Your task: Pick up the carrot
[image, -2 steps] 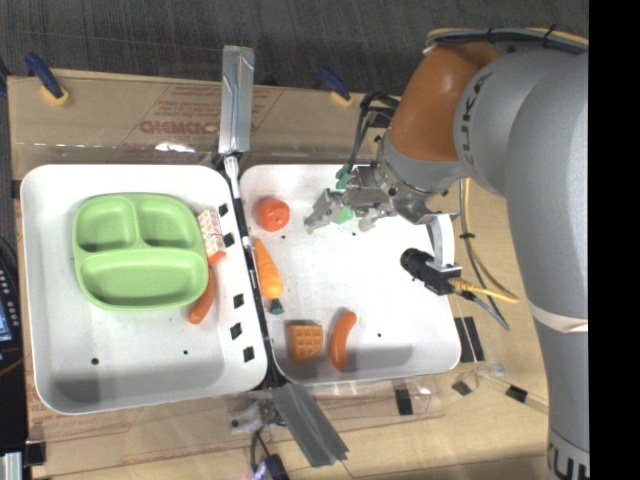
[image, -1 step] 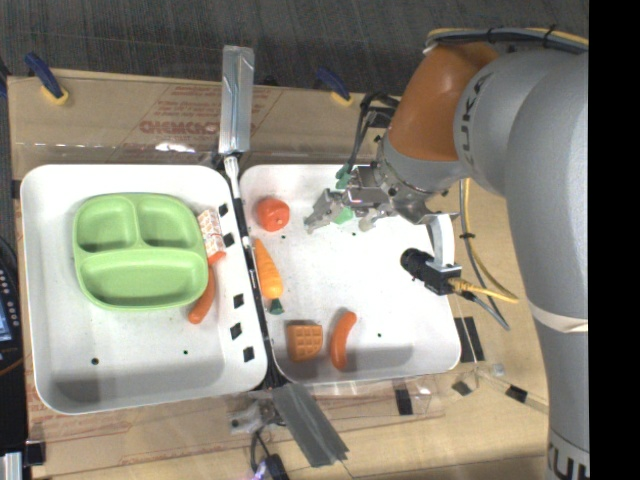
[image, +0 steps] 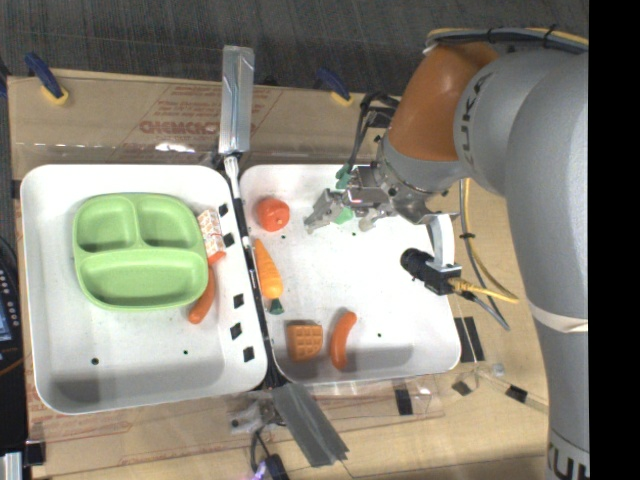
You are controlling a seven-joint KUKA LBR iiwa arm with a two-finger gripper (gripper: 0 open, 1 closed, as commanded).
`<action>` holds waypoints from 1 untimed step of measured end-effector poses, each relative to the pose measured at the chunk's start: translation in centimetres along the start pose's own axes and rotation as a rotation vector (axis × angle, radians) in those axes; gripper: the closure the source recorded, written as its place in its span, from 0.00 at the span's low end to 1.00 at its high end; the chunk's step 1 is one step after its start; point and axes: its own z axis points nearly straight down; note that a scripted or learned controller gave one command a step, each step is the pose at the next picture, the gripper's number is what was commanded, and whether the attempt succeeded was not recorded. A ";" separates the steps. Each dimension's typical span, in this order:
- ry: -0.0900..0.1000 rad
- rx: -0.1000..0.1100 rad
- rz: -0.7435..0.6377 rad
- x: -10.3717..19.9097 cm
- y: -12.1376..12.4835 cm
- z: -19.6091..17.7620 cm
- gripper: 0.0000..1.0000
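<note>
My fingers (image: 340,211) hang over the upper middle of the right bin (image: 420,318), the tomato (image: 271,213) to their left, the carrot (image: 267,271) by the left wall, the waffle (image: 305,340) and sausage (image: 342,339) along the bottom.

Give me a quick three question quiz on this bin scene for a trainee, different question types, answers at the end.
1. True or false: the carrot lies in the same bin as the green tray.
2. Which sits nearest the waffle? A) tomato B) sausage C) green tray
3. Fill in: the gripper hovers over the ____ bin.

Key:
1. False; it lies in the right bin, by the left wall.
2. B
3. right
</note>
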 end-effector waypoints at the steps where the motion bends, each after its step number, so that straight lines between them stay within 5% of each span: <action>1: -0.002 -0.006 0.057 -1.1 2.4 -1.2 0.00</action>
